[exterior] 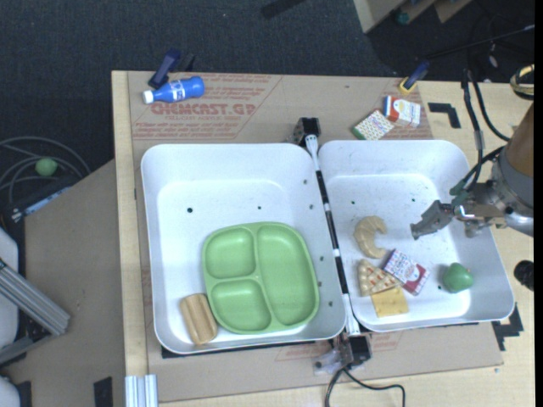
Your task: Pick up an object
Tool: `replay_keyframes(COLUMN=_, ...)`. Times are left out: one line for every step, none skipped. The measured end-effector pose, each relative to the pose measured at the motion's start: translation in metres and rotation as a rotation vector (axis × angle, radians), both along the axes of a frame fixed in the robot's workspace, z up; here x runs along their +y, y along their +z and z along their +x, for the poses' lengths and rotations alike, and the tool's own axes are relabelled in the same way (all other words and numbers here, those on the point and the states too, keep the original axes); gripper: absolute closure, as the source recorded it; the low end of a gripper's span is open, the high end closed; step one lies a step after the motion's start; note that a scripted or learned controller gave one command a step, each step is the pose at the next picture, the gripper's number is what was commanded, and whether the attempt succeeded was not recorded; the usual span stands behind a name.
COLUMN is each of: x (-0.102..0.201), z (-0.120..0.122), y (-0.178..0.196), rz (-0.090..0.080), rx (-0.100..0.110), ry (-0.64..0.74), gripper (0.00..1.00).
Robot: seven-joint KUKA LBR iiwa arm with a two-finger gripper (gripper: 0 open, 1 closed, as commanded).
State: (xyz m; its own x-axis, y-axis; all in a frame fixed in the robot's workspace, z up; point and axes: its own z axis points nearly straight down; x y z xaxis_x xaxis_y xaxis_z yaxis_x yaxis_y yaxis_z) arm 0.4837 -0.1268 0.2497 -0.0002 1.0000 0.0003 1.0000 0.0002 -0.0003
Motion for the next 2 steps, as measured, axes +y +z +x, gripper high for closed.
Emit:
replay_keyframes(x=0.036, z=0.032, y=-0.089, rz=0.001, rx=0.003, ry=0.000, gripper=0.00)
replay_keyframes(x=0.027, z=0.040, y=-0.147, rz=0.001, rx=0.003, ry=-0.001, gripper=0.00)
